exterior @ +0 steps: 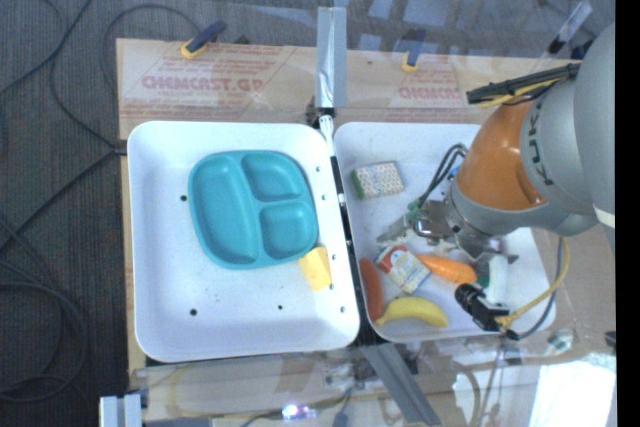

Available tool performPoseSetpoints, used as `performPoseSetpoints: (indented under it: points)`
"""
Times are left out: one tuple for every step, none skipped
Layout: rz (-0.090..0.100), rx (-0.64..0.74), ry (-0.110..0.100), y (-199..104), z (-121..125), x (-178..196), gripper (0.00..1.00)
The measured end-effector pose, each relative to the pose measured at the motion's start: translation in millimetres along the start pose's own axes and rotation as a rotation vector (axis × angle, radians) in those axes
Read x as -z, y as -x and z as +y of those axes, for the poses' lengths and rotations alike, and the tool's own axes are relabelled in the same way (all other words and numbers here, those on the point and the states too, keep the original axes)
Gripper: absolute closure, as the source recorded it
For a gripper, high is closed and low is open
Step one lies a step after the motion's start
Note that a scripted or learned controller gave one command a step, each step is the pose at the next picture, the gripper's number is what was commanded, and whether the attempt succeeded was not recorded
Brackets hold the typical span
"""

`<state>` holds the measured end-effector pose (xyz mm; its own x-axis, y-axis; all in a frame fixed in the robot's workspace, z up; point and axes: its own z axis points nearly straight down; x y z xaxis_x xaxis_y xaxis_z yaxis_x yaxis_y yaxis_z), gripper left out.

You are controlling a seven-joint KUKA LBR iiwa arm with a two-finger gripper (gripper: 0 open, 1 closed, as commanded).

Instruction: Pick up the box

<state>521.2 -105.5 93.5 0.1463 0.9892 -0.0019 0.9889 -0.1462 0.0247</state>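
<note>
The box (379,179) lies flat in the right bin (520,140), near its upper left corner, nothing touching it. Below it sit a carrot (447,267), a banana (413,313) and a small packet (405,268). The claw (425,220) hangs low over them; how far it is open I cannot tell. A blue tray (252,206) fills the left bin (160,245)

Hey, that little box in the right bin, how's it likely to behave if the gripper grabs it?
The box lies flat, so it probably won't roll or tip. It looks small and likely light and stiff. Lying apart from the other items, it may slide on the bin.
</note>
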Motion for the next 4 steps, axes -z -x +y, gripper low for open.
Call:
performPoseSetpoints:
  points:
    - [-0.004, -0.002, 0.0, 3, 0, 9, 1.0]
    - [-0.004, -0.002, -0.001, 3, 0, 9, 0.0]
    - [-0.002, 0.039, -0.008, -19, 63, -2, 0.0]
    - [-0.004, -0.057, -0.024, -18, 130, -5, 0.0]
